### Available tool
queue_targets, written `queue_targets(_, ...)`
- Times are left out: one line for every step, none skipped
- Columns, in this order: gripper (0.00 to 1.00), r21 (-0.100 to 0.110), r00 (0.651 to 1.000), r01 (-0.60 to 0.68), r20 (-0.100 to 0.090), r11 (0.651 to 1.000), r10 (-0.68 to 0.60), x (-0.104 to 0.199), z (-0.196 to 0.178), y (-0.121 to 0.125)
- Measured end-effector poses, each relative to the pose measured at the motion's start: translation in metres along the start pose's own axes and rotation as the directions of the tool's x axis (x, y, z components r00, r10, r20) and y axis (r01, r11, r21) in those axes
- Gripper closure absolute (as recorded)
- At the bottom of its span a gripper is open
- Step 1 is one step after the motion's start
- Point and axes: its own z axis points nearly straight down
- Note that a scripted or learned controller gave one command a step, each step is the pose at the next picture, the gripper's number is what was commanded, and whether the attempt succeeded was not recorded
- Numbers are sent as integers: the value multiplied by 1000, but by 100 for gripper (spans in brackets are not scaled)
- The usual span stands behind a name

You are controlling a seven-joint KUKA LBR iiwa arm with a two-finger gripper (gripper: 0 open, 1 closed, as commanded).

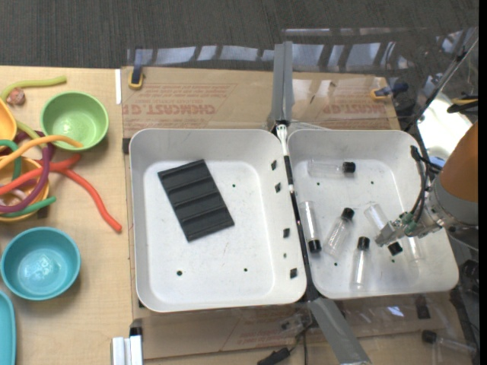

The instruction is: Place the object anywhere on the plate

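Gripper (396,234) low near right edge of right white bin (335,284), among clear plastic black-capped vials (338,229). Black ribbed rectangular plate (195,199) sits in left white bin (152,280), upper-left part. Centre on one vial before lifting (neighbours crowd close).

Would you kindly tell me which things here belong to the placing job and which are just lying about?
Job:
- vials in the right bin
- black plate in the left bin
- pincer

Lying about:
- green bowl
- teal bowl
- coloured cords
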Motion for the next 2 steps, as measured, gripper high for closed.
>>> queue_targets(100, -3, 955, -296, 2, 955, 296, -53, -29, -16)
queue_targets(100, -6, 982, -188, -2, 982, 188, -51, 24, -14)
